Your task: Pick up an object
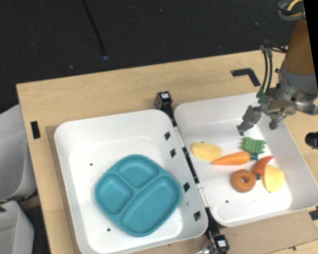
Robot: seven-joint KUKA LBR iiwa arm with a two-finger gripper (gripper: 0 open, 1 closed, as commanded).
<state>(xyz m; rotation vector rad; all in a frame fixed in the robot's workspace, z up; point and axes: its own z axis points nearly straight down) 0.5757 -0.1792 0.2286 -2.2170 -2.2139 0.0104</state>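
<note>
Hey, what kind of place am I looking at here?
Probably a robot lab's picking test bench, not a kitchen: two white bins clipped together on a wooden bench, toy food like a carrot, and a robot gripper overhead.

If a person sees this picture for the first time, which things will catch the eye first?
Probably the blue divided plate, lying alone in the left bin. Next, the bright toy foods clustered in the right bin: an orange carrot, a yellow piece and a brown ring. The gripper hangs above that bin's far right side.
</note>
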